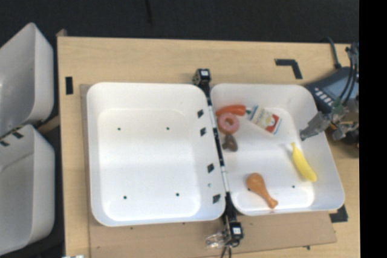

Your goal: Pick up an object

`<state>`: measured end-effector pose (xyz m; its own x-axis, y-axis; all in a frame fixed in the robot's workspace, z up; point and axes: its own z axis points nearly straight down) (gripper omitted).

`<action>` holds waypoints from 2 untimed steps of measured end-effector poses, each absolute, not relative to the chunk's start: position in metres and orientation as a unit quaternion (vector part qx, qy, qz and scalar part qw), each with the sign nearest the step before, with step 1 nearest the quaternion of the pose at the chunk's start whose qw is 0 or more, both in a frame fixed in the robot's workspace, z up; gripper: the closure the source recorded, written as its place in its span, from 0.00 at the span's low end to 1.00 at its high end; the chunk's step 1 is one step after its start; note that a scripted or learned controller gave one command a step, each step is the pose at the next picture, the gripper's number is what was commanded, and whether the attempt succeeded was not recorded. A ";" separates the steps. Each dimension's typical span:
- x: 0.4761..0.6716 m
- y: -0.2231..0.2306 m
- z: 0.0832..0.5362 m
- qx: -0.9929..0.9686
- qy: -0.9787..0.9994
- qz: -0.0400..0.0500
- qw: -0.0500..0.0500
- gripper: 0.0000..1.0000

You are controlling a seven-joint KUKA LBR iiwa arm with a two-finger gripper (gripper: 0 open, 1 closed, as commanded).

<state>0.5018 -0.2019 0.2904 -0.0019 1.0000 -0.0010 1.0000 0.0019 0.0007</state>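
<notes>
Lying in smooth white bin [322, 193], curved yellow banana [303, 162], orange drumstick [261, 189], pink ring [228, 124]

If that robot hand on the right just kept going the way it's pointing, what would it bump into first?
The hand points down-left over the right bin's rim. Straight on, it would probably reach the yellow banana first, though its height above the bin is hard to judge from this view.

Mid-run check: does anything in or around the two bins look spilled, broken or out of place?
Nothing stands out. The banana, chicken drumstick, small carton, pink ring, orange piece and a small brown item all lie loose inside the right bin. The gripper sits at that bin's right rim.
</notes>
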 end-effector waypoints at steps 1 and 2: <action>0.487 -0.230 0.222 0.708 0.706 -0.002 -0.002 0.00; 0.488 -0.183 0.094 0.706 0.709 -0.001 -0.003 0.00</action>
<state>0.4879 -0.1833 0.0939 -0.0041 1.0000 0.0026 1.0000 0.0041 -0.0065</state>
